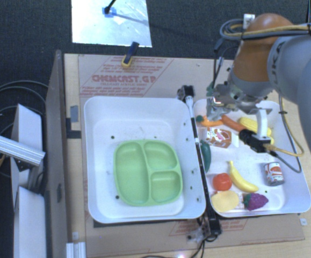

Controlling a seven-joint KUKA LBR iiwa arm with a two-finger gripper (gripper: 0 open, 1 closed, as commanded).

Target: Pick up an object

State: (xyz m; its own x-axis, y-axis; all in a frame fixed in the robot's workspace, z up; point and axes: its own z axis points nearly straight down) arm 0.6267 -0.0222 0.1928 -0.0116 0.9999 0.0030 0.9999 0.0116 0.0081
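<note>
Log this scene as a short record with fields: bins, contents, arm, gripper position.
left bin: holds a green divided tray
right bin: holds toy food and a small can
food in right bin: banana, tomato, purple grapes, carrot, corn
arm: reaches in from the right, over the far end of the right bin
gripper: low over the bin's far left corner, near the carrot
grasp: cannot tell
</note>
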